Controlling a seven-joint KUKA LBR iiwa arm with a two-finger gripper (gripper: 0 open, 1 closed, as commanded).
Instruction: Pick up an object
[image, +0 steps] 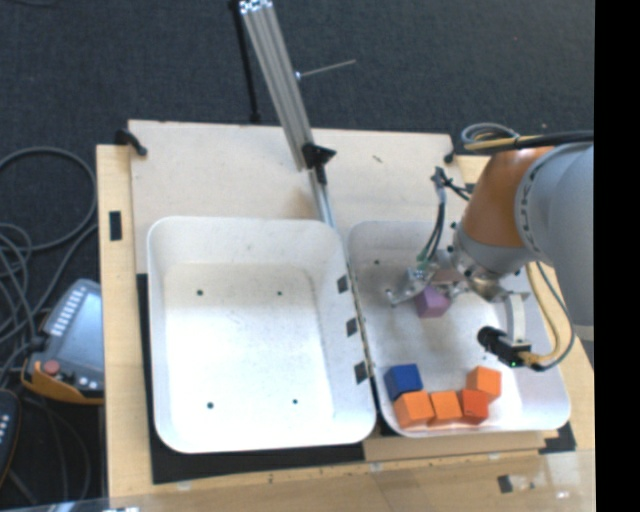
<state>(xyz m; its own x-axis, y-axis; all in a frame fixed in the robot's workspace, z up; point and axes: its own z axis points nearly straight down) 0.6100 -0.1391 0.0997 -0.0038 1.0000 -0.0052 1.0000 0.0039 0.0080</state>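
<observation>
Hanging over the right bin (380, 250), the fingers (428, 290) sit at a small purple block (432, 302), whether clamped I cannot tell; it looks light and rigid, best pinched across opposite flat faces.

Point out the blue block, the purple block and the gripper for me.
blue block (403, 379), camera view, on its top face.
purple block (433, 302), camera view, on its visible face below the gripper.
gripper (428, 283), camera view, between its fingertips.
</observation>
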